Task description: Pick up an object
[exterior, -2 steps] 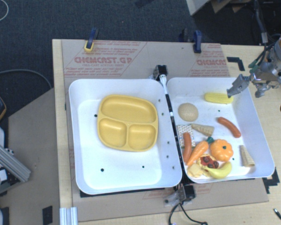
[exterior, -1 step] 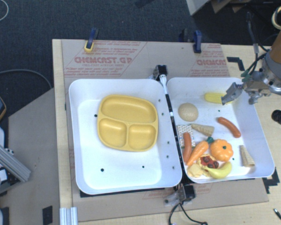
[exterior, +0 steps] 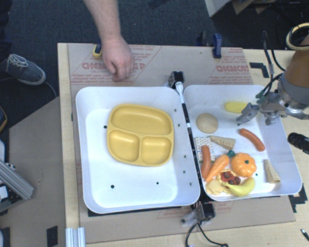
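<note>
My gripper (exterior: pixel 258 116) hangs over the back right part of the right bin (exterior: pixel 291 161), fingers spread and open with nothing between them. One fingertip (exterior: pixel 245 118) points toward a yellow lemon-like piece (exterior: pixel 235 106) just to its left. A red sausage (exterior: pixel 252 139) lies just in front of the gripper. Further left sits a round beige bun (exterior: pixel 207 122). At the bin's front are a pale wedge (exterior: pixel 222 142), two carrots (exterior: pixel 212 163), an orange pumpkin (exterior: pixel 243 164), a banana (exterior: pixel 240 188) and a beige cone (exterior: pixel 271 172).
The left bin (exterior: pixel 92 163) holds a yellow divided plate (exterior: pixel 140 135). A person's hand (exterior: pixel 116 59) rests on the bench behind the left bin, the arm reaching in from the top. A black divider (exterior: pixel 186 127) runs between the bins.
</note>
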Motion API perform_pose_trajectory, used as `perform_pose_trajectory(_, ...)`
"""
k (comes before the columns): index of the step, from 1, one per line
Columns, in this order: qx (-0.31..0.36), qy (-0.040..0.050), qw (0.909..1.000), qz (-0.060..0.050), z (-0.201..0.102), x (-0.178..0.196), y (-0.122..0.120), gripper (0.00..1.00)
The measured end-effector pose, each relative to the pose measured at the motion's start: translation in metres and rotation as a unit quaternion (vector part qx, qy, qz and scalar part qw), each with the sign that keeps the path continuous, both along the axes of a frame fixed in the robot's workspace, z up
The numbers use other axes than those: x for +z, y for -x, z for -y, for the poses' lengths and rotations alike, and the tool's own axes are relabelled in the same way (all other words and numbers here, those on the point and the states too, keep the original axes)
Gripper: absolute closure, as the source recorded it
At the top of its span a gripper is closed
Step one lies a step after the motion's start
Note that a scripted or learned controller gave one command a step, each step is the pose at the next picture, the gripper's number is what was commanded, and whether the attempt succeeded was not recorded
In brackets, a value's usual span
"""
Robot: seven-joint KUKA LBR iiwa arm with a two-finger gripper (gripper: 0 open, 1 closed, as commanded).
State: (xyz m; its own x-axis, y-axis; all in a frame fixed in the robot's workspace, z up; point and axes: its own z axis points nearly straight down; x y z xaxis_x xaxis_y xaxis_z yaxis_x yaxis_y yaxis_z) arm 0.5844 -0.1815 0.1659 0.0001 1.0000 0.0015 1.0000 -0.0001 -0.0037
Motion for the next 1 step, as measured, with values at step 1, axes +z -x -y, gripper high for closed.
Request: perform_pose_trajectory(1,0.000,-0.0006,1.0000,-0.001,-0.0061,-0.0622,0.0021,0.00)
